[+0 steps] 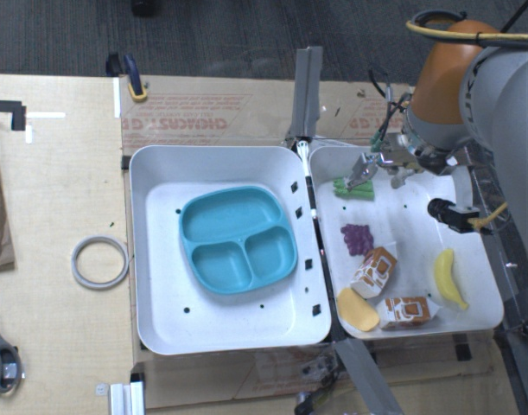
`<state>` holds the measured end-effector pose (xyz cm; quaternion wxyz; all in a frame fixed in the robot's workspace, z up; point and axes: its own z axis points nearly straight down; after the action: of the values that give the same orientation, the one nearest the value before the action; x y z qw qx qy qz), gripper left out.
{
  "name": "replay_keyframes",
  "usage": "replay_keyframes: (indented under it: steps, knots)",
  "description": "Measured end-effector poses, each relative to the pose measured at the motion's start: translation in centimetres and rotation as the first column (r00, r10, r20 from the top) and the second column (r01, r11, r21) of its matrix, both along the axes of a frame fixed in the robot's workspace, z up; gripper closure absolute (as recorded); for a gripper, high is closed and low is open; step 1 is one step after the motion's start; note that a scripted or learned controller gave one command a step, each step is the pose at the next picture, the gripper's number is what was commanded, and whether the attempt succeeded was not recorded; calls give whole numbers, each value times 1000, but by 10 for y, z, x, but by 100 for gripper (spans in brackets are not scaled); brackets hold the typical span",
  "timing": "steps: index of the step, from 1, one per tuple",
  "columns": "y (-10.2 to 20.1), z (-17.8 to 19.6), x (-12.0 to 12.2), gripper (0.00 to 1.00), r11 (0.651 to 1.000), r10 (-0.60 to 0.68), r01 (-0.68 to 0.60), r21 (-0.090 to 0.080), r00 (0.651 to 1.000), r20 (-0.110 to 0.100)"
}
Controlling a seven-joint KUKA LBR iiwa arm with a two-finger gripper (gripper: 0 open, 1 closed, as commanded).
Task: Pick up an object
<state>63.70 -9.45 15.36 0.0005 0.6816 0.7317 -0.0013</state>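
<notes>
Over the right bin [476,316], the claw [361,176] pinches a green object [355,189].

Right bin [475,314] is crowded along its near edge: banana [449,278], two cartons [374,271], yellow piece [359,310]. Open floor sits mid-bin between grapes [358,239] and banana. Left bin [151,258] is taken up by the blue tray [238,239].

Reaching in from the right, grey arm [497,85] bent low, orange band [445,76] up top. Gripper [365,173] pointing down and left, its metal tips close together.
</notes>
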Motion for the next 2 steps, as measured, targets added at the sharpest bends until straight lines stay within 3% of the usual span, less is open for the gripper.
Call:
replay_keyframes:
  steps: [1, 2]
  knots:
    - [0, 9, 0, 100, 1000, 3, -3, -2, 1000, 0]
    - [0, 9, 0, 0, 1000, 3, -3, -2, 1000, -1]
